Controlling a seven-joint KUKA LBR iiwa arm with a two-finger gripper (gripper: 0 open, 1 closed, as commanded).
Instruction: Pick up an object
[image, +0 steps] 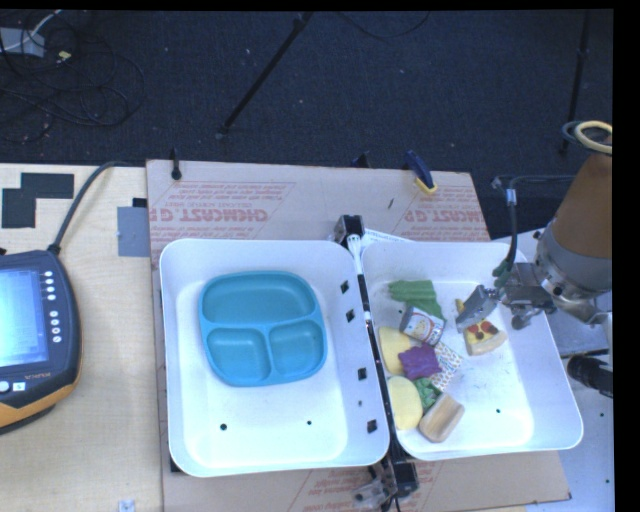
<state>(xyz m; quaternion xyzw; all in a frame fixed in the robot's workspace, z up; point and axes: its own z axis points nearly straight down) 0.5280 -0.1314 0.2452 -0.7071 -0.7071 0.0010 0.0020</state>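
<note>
Objects for picking sit heaped along the right bin's (560, 425) left wall: green piece (416, 294) at the far end, small can (422, 326), yellow item (393, 349), purple block (420, 361), yellow round (404, 400), tan piece (441, 419) at the near end. Several overlap, so shapes are hard to read. Pizza-slice toy (485, 337) lies apart, mid-bin. Gripper (478, 309) hangs just above and beside that slice; jaws too dark and blurred, cannot tell their state. Arm is cut off at the right. Left bin (190, 420) holds a blue divided plate (263, 327).
</note>
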